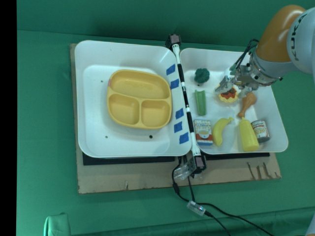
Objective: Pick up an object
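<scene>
Gripper (227,86) hovers over the tart (228,96) near the right bin's (275,141) far edge; grip state unclear. Best drop straight, centred, clear of the drumstick (247,103).

We look down from one fixed camera set high above the bench, tilted at a slant so the far edge sits toward the top. Both bins fit whole in view, the left bin (93,107) and the right bin (275,132) side by side at mid-distance, with green cloth (44,132) all around. The arm (285,28) enters from the right, cut off by the edge.
</scene>
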Controlling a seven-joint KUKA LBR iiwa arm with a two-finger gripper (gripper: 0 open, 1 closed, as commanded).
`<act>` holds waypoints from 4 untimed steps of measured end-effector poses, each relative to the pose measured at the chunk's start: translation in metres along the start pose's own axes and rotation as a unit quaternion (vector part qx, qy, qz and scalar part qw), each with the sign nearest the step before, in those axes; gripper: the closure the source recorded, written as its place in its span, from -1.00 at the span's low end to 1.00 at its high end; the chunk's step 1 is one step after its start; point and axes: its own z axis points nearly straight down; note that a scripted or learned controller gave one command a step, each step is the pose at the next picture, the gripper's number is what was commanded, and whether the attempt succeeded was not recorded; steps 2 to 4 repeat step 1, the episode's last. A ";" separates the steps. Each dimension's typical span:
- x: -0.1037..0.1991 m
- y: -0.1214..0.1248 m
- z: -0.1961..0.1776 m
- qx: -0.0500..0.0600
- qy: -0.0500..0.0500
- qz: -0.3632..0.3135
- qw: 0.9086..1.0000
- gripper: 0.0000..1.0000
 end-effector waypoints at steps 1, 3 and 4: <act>0.111 -0.024 -0.082 0.010 0.005 -0.004 1.000 1.00; 0.111 -0.024 -0.082 0.010 0.005 -0.004 1.000 1.00; 0.111 -0.024 -0.082 0.010 0.005 -0.004 1.000 1.00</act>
